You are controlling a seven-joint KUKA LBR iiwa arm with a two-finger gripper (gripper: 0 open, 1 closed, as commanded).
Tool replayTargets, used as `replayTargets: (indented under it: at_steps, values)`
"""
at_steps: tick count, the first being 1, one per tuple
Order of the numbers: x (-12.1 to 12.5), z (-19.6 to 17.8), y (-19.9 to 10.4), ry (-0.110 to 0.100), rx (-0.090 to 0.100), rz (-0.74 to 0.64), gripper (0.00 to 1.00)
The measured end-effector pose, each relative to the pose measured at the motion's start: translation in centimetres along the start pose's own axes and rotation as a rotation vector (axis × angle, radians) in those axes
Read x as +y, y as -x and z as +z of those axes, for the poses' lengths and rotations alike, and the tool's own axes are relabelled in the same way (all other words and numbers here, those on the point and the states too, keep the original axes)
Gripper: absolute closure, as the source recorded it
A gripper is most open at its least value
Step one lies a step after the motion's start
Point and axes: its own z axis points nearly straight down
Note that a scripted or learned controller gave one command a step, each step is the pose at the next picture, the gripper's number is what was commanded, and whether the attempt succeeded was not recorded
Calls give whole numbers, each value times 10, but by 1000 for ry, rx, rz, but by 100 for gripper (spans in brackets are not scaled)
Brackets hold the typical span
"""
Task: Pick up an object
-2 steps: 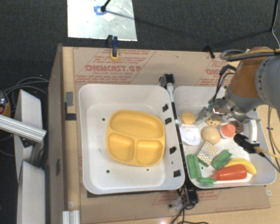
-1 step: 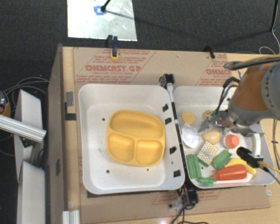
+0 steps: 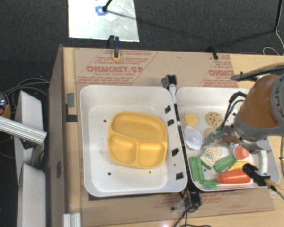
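Camera view, glossy yellow divided tray [image 3: 136, 139] in left bin [image 3: 97, 126]; pincer [image 3: 226, 136] grip unclear.

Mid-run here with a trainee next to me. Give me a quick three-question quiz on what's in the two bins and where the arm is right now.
1. True or false: the yellow divided plate lies in the left bin.
2. Which bin is the arm reaching over? A) left bin B) right bin C) neither
3. Fill in: the round biscuit with dark chips lies near the ____ edge of the right bin, next to a plain pale biscuit.

Key
1. True. The plate has three compartments and sits alone there.
2. B. The arm comes in from the right and hangs above the pile of toy food, such as the orange carrot and green pepper.
3. Far (top of the view).
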Motion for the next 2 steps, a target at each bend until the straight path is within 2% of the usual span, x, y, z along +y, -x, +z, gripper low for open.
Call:
replayTargets:
  at_steps: [1, 2]
  values:
    - [3, -11, 0, 6, -1, -2, 100]
    - [3, -11, 0, 6, -1, -2, 0]
